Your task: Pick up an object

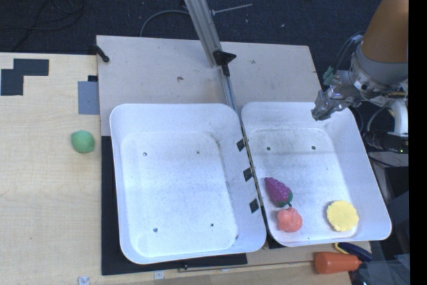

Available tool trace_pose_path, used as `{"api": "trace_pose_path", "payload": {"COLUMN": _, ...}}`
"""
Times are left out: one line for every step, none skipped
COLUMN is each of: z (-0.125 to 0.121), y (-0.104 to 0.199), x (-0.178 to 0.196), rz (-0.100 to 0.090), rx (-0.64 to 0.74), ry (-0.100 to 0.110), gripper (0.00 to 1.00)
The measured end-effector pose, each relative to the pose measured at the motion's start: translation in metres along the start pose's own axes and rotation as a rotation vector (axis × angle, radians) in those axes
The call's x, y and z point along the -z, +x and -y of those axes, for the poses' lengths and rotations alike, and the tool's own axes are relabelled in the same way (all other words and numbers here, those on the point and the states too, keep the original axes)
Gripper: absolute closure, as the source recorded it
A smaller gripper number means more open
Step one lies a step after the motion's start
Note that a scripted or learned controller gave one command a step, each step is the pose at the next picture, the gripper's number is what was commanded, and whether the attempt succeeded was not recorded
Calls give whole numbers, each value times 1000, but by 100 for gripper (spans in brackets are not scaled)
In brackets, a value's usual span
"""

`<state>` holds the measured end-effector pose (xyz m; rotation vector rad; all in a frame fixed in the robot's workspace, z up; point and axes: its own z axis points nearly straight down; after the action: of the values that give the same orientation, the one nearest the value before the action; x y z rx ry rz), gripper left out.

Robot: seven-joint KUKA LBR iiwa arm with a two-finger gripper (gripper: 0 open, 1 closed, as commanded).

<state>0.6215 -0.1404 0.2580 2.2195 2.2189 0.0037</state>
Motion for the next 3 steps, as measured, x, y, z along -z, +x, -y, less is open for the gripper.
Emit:
{"api": "trace_pose_path", "payload": {"z": 14, "y": 50, "x": 5, "rz": -1, "rx": 2, "ry": 4, "gripper": 100}}
{"api": "trace_pose_path", "payload": {"z": 26, "y": 99, "x": 5, "rz": -2, "rx": 3, "ry": 4, "gripper": 100}}
{"api": "trace_pose_path", "payload": {"z": 50, "y": 137, "x": -2, "rz": -1, "rx": 2, "ry": 5, "gripper": 100}}
